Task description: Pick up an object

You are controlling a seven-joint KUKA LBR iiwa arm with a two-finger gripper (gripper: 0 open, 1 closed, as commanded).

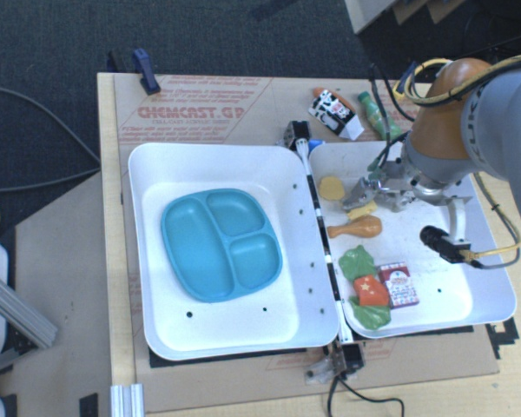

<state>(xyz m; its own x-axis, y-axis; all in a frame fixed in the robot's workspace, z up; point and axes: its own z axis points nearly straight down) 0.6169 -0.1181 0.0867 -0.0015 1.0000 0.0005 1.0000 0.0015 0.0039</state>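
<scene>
Seen from the camera above the bench, the arm comes in from the right and its gripper [365, 196] hangs low in the right bin [495, 298], near the bin's upper left part. Whether the pincer is apart or together cannot be told at this slant, and nothing shows held in it. Just under and left of the tool lie a small yellow round piece [332, 188] and an orange drumstick-shaped toy [356, 227]; farther down sit a green leafy toy [358, 261], a red piece [371, 291] lying on more green, and a small red-and-white box [400, 285]. The left bin [148, 172] bears a blue divided plate [221, 243]. The likely risk is a miss: the drumstick is rounded and tapered, so a closing tool set off its middle could squirt it sideways toward the divider between the bins. The yellow piece lies so near that it may be nudged or pinched along with it
</scene>
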